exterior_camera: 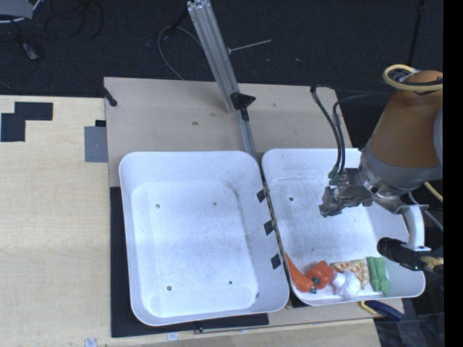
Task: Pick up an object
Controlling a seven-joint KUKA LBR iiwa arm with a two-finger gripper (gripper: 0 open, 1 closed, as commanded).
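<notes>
Dark grey two-finger gripper (334,204) hanging over the middle of the right shallow white bin (307,173), below the grey arm with its orange band (409,125). Impossible to tell whether open or shut; nothing visible in its grasp. Two shallow white plastic bins in all, side by side on the tan bench board (173,118), joined along their shared edge by three small black clips (269,227). Left shallow white bin (137,172) bare apart from a few dark specks. All loose objects gathered along the near edge of the right bin, well apart from the gripper. Counted from left: one long orange carrot-like piece (295,273) lying at a slant against the bin's near left corner; one red-orange lumpy piece (322,272) just beside it; one pale tan waffle-patterned piece (352,267); one small white crumpled lump (347,285) touching the tan piece; one green ribbed piece (378,275) standing nearest the right rim. Five objects, then, in one row. One silver aluminium rail (217,53) rising at a slant from behind the bins. One black cable (334,132) running down toward the wrist.
</notes>
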